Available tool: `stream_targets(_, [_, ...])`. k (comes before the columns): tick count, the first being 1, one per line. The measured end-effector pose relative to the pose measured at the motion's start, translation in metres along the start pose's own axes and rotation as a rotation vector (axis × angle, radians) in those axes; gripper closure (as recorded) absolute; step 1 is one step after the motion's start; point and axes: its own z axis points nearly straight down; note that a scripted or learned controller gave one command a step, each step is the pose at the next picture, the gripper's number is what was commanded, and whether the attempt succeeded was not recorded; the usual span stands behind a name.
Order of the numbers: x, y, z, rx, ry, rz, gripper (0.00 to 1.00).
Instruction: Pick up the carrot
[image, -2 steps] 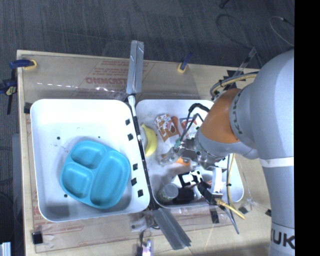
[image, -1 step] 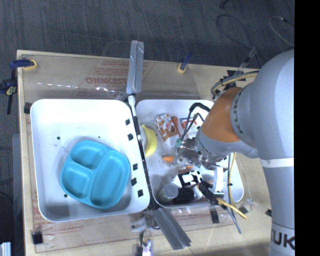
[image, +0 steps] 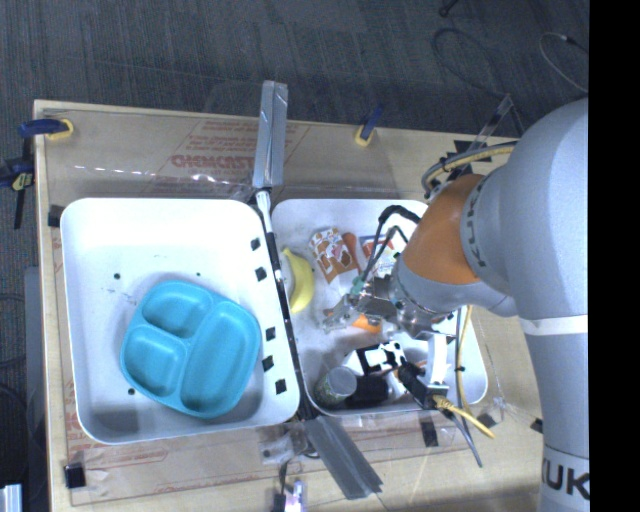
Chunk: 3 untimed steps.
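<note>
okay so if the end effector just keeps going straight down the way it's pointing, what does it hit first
Probably the carrot: the end effector points down into the right bin, and a small orange piece lies right beneath its tip. Depth is unclear from above, so it could touch the neighbouring clutter instead.

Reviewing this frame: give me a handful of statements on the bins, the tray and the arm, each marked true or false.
1. The blue tray lies in the left bin. True.
2. The arm reaches over the left bin. False: it is over the right bin, above the clutter there.
3. A yellow item lies near the right bin's left wall. True.
4. The tray holds several objects. False: its compartments show bare blue.
5. An orange piece, possibly the carrot, shows in the right bin beside the gripper. True.
</note>
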Motion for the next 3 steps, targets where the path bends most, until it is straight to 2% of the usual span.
stream_targets(1, [0.0001,-0.0007,-0.0052,0.008,0.0,-0.004,1.0])
stream_targets(2, [0.0002,-0.0007,-0.0053,0.008,-0.001,-0.005,0.0])
stream_targets(3, [0.0003,-0.0013,-0.0104,0.016,-0.001,-0.008,1.0])
